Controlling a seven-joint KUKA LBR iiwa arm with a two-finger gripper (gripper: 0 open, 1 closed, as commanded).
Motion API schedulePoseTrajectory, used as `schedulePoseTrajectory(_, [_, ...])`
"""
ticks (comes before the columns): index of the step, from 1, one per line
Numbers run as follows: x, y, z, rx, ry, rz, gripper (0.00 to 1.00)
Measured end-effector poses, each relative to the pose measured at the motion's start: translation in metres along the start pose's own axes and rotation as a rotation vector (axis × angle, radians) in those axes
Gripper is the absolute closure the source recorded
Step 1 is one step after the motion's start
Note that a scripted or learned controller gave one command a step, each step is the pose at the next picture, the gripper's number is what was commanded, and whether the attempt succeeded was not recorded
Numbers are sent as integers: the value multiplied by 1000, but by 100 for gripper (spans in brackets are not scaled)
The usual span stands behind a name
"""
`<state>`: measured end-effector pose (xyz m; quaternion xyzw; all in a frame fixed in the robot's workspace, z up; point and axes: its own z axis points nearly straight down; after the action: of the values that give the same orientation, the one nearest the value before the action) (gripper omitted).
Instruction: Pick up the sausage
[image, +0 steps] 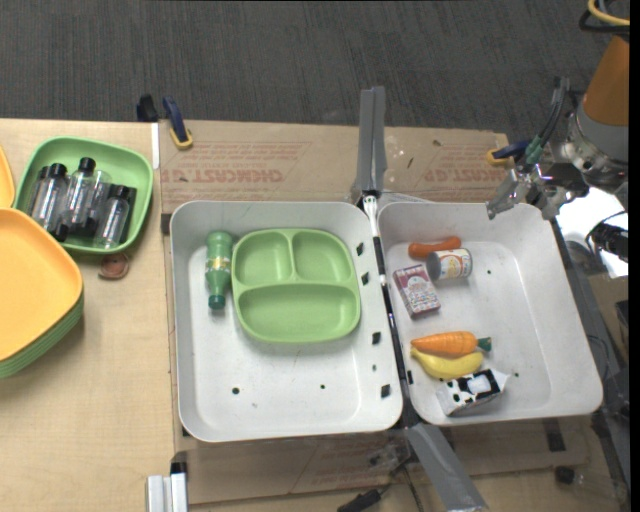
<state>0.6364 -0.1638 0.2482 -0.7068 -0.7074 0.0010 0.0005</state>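
Orange-red sausage (434, 245): lies in the right bin (535, 300), near its far edge, just beside the small can (450, 265)
Gripper (512, 196): above the right bin's far right corner, well apart from the sausage; whether it is released or clenched cannot be told
Right bin, other things: card box (416, 291), carrot (447, 343), banana (445, 364), black-and-white carton (470, 391)
Left bin (290, 400): green divided tray (296, 284), green bottle (218, 268) beside it

Looking down at a slant from above the counter (110, 420), taking in both white bins (200, 400), arm (610, 90) entering right of them.
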Motion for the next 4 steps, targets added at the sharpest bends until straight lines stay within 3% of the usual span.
schedulePoseTrajectory(1, [13, -57, 98, -1, 1, -486, 0])
schedulePoseTrajectory(2, [-9, -144, 154, -10, -5, -564, 0])
schedulePoseTrajectory(3, [33, -92, 157, -2, 0, -525, 0])
schedulePoseTrajectory(4, [53, -86, 157, -3, 0, -239, 0])
